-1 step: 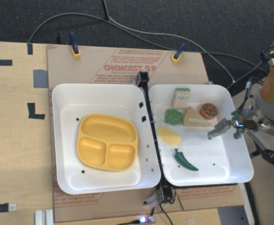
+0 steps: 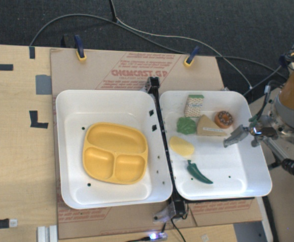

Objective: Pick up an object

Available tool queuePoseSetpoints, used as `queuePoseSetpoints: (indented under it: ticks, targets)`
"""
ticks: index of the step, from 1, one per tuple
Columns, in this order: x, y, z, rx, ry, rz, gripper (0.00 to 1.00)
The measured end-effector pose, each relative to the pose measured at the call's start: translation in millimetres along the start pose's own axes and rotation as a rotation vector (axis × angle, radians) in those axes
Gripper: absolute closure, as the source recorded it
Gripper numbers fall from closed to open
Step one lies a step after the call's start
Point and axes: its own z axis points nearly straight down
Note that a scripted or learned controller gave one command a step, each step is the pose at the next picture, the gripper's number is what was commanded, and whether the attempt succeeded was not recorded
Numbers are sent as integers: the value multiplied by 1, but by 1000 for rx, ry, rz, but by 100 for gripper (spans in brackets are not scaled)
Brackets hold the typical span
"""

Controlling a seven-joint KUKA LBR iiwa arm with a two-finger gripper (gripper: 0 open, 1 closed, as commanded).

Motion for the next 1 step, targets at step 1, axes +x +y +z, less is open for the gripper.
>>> queuePoseSetpoints:
  ticks: [1]
  targets:
    - [1,-10,58,5,1,1,0]
